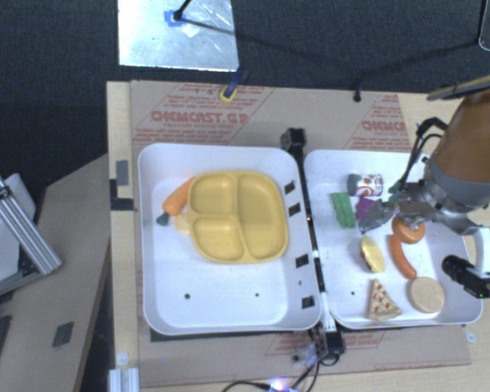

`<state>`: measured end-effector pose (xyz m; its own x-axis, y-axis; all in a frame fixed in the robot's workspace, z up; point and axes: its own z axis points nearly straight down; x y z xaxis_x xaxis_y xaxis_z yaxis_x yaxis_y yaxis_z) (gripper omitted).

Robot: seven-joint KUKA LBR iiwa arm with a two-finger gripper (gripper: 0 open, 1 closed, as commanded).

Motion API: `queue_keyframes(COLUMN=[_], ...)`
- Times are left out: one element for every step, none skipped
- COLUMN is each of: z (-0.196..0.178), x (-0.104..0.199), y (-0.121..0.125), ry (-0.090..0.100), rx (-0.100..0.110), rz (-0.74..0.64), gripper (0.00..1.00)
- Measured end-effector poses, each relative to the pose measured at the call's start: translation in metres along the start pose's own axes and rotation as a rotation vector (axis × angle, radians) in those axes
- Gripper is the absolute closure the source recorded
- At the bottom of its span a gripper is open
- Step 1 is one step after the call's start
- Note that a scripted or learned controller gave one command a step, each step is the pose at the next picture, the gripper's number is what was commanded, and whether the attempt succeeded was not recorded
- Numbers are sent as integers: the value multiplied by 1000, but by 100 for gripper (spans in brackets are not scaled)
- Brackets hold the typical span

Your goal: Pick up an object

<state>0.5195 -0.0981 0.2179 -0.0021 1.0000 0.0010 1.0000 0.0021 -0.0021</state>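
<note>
The cardboard sheet (198,114) under both bins read "CHEMCAST GP" in red. The yellow divided plate (233,216) filled the left bin (155,284), a carrot (176,197) tucked at its upper left. The gripper (381,213) hung mid-right over a purple toy (365,209); can't tell its jaw state.

Arm (474,149), right of frame: broad orange band above grey wrist housing; thin black cable loops beside it; dark metal gripper (381,212) hardware below.

Yellow tray (233,217), green block (342,209)
</note>
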Motion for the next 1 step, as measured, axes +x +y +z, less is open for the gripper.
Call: queue_keyframes(z=[44], x=[6], y=[3], ry=[0], rx=[1], rz=[1], gripper=[0])
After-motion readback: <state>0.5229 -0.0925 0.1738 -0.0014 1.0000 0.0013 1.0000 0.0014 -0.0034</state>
